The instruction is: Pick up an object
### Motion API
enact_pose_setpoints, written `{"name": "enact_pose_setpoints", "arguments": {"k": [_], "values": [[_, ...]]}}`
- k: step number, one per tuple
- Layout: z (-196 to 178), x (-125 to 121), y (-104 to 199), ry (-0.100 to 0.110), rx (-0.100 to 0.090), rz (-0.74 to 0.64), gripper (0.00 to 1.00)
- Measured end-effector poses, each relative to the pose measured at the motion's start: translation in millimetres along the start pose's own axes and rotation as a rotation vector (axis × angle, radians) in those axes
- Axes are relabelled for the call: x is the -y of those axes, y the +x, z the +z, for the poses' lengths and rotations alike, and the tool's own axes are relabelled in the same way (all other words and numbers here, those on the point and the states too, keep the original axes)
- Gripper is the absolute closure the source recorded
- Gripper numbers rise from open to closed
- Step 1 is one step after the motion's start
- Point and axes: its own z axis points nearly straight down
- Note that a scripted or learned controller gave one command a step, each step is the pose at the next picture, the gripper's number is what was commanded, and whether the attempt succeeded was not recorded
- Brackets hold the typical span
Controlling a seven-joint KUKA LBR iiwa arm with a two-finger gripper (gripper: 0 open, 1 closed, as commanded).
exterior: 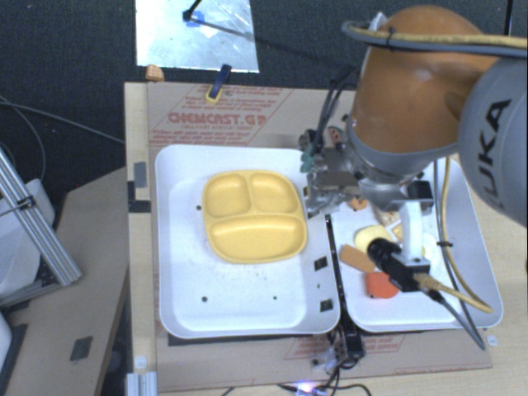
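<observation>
Lying flat in the left bin, toward its upper middle, the yellow divided plate is a pale, rounded rectangle with two small compartments along its far edge and one wide compartment along its near edge. Its long axis runs roughly left to right across the view, tilted slightly so the right end sits a little nearer the camera. The arm hangs over the right bin, above a few small orange and yellow items; whether the gripper is released or clenched cannot be told.
</observation>
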Motion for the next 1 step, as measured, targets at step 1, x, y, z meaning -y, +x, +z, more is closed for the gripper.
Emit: {"name": "enact_pose_setpoints", "arguments": {"k": [1], "values": [[0.4,0.1,0.2,0.0,0.0,0.0,0.0]]}}
